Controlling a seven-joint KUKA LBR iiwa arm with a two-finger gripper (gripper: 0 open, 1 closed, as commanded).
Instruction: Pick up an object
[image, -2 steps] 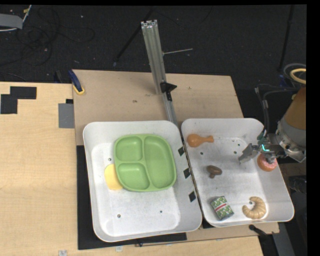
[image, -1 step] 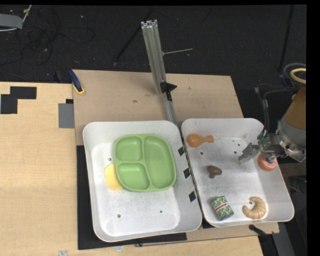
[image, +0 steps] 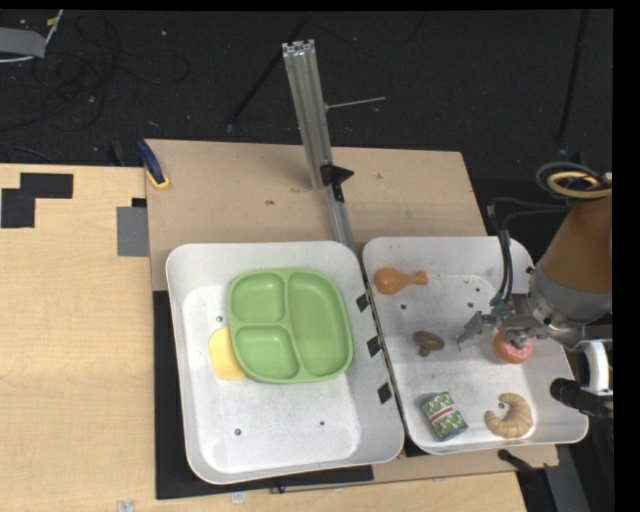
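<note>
The right bin (image: 470, 262) holds an orange drumstick-shaped toy (image: 400, 281) at its far left, a small brown lump (image: 429, 342) in the middle, a green packet (image: 442, 416) at the front and a tan croissant (image: 511, 415) at the front right. A red and pink round object (image: 515, 348) lies by the right wall. My gripper (image: 497, 325) hangs low over the bin just left of and above that red object, touching or nearly touching it. The grey arm with its orange band (image: 582, 255) comes in from the right.
The left bin (image: 270, 440) carries a green divided plate (image: 290, 325) with a yellow object (image: 224, 356) partly tucked under its left edge. A metal post (image: 312, 115) stands behind the bins. Black clips (image: 372, 345) mark the seam between the bins.
</note>
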